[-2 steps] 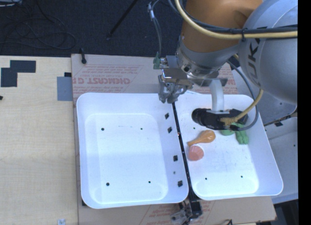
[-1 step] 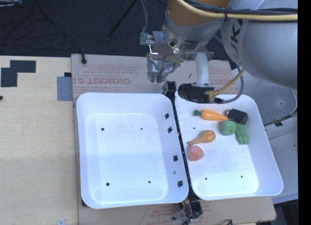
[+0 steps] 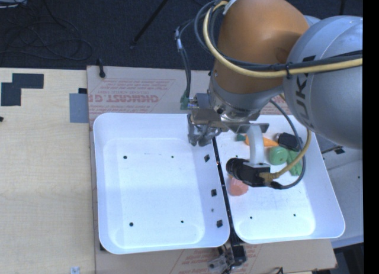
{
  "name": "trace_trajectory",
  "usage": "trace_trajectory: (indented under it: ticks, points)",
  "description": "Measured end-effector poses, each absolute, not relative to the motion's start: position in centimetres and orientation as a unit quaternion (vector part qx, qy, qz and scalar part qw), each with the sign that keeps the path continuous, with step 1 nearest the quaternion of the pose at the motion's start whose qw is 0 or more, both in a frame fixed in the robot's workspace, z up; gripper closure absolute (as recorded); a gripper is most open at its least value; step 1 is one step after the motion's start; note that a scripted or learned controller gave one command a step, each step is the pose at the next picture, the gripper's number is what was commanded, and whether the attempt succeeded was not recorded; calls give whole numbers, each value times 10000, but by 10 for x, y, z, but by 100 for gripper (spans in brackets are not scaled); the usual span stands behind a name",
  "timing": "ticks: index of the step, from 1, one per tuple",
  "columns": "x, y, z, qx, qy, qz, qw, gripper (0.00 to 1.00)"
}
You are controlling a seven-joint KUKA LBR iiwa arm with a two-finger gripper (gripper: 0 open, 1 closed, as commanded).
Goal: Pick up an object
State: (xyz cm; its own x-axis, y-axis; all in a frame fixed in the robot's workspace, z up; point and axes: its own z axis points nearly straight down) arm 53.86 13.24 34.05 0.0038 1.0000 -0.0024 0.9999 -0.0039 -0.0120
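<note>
Gripper (image 3: 201, 132) is at the right bin's (image 3: 296, 219) far left corner, over the rim it shares with the left bin (image 3: 154, 190). Its grasp state cannot be determined from this angle, and no object is seen in it. Three objects lie in the right bin. A pink lump (image 3: 238, 189) sits on the floor toward the bin's left side. A green piece (image 3: 278, 155) and an orange piece (image 3: 269, 142) sit close together near the far wall, under the arm (image 3: 266, 36).
</note>
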Motion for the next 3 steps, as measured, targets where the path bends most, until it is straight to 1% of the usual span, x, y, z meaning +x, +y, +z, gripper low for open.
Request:
trace_trajectory:
  ticks: [1,2,3]
  points:
    - [502,119,343,-7086,-7056,27,20,100]
    - [475,57,446,-7085,-7057,-25,-23,100]
    - [476,61,440,-7062,-7080,13,5,0]
